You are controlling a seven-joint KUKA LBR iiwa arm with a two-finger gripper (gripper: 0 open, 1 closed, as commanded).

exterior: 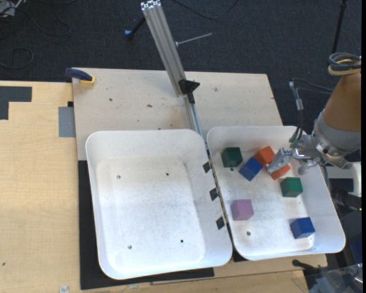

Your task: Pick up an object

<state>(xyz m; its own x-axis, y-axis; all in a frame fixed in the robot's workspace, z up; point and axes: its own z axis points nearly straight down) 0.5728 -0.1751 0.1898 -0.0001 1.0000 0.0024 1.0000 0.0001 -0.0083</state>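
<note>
The right bin (269,237) holds several small blocks. A dark green cube (231,157) sits at its back left, with a blue cube (251,168) and an orange cube (264,155) close beside it. My gripper (284,162) reaches in from the right and hangs low over a red-orange block (281,171), which it partly hides. I cannot tell whether it touches that block. A green cube (291,187) lies just in front of the gripper. A purple cube (242,210) and another blue cube (302,227) rest nearer the front.
The left bin (146,200) stands beside the right one, joined by black clips (213,193). A slanted aluminium post (165,44) rises behind the bins. A blue and yellow clamp (79,75) lies at the board's back left corner.
</note>
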